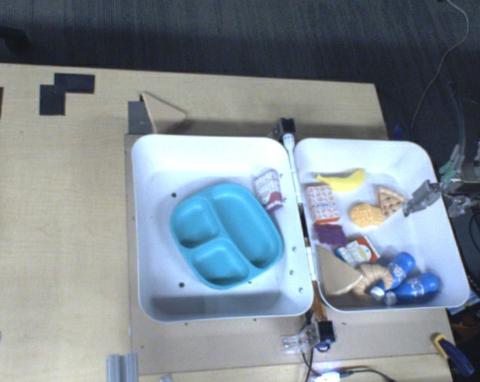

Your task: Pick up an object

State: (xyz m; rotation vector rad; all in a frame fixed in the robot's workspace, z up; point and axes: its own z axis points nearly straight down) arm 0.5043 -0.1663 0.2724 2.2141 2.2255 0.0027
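Note:
My gripper (440, 200) hangs over the right rim of the right bin (431, 161). It is open, with nothing between its fingers. The nearest objects lie to its left: a triangular waffle piece (389, 200) and a round yellow cookie (365, 214). Further left are a yellow banana (341, 179), a small red-and-white box (322, 203) and a purple block (329, 233). Two blue bottles (407, 278) and a tan croissant-shaped piece (370, 275) sit at the bin's near end, beside a small orange-and-white packet (356, 251).
The left bin (152, 213) holds a blue divided plate (225, 234) and a small red-and-white packet (268, 189) at its right wall. A ridge (298, 205) separates the two bins. Wooden bench (56, 213) stretches to the left.

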